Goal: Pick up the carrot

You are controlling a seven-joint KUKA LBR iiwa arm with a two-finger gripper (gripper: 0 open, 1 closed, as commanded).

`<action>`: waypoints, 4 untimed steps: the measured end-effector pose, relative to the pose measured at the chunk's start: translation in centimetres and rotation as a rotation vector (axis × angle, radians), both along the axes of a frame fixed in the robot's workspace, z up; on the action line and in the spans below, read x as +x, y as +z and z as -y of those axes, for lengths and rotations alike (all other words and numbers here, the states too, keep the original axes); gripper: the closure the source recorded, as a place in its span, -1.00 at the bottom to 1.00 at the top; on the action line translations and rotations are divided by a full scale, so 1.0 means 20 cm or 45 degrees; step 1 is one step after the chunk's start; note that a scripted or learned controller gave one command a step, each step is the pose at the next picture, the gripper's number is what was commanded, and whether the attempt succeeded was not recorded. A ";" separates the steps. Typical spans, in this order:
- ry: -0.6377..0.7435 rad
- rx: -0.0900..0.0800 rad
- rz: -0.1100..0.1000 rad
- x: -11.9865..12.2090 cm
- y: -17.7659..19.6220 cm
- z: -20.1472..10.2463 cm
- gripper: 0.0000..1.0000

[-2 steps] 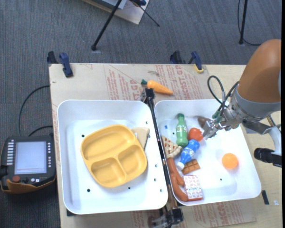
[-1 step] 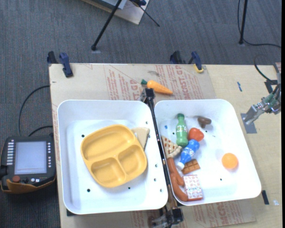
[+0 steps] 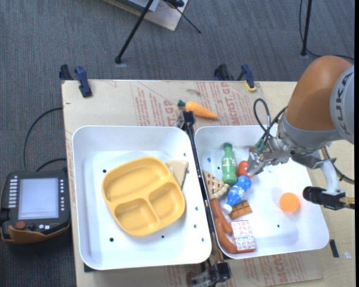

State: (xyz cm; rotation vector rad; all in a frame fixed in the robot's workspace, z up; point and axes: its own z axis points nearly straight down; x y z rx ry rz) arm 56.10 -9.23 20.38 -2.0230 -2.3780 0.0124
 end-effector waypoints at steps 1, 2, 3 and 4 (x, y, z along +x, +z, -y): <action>0.189 -0.009 0.032 0.08 0.39 0.28 1.00; 0.191 -0.006 0.025 0.08 0.38 0.27 -1.00; 0.220 0.000 0.011 -0.10 -0.15 0.57 -1.00; 0.751 0.002 0.028 0.04 -0.29 0.59 -1.00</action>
